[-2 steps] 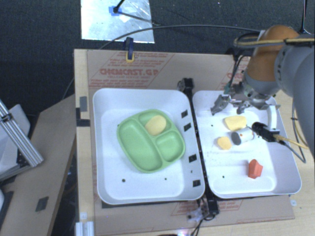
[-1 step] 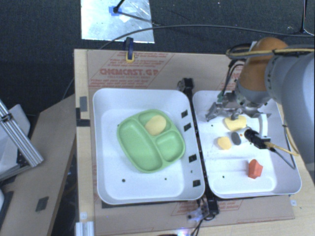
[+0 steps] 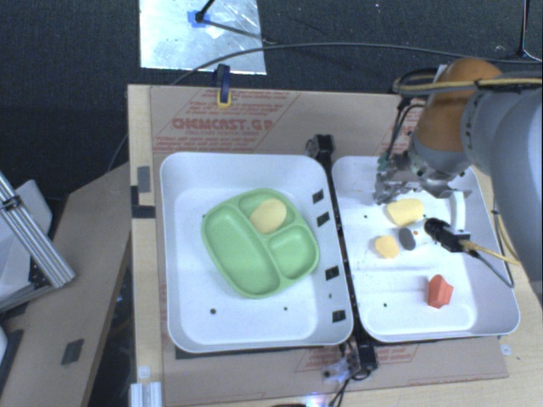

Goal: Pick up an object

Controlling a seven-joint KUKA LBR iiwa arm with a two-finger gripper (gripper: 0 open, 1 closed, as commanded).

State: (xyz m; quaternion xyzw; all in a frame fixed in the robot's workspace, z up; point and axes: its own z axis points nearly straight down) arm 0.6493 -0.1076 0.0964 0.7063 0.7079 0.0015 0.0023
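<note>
A: Where's the gripper [image 3: 388,193]?

B: Low over the right bin [image 3: 501,312], in its far-left part, close to the seam between the two bins. The arm [image 3: 501,134] comes in from the view's right, with the orange band [image 3: 445,113] just above the wrist.

A: Open or closed?

B: Can't tell. From this angle the tip is just grey clutter.

A: Nearest object?

B: The yellow block [image 3: 405,211]. It lies flat on the bin floor just beside the gripper, on the camera side and slightly right. I can't tell whether they touch.

A: What else is in that bin?

B: A yellow lump [image 3: 386,246] lies nearer the camera than the block and a bit left of it. A grey piece [image 3: 408,239] lies just right of the lump, maybe touching it. An orange block [image 3: 439,291] sits well apart from those, toward the near-right corner. All of them rest on the floor.

A: Left bin?

B: The left bin [image 3: 182,312] holds a green plate [image 3: 246,265] with three compartments, lying flat and turned diagonally. A yellow ball [image 3: 269,215] sits in the plate's small far compartment.

A: What's under the bins?

B: Both bins stand side by side on a cardboard sheet [image 3: 254,113] with red print. A blue clip [image 3: 222,83] is at its far edge.
</note>
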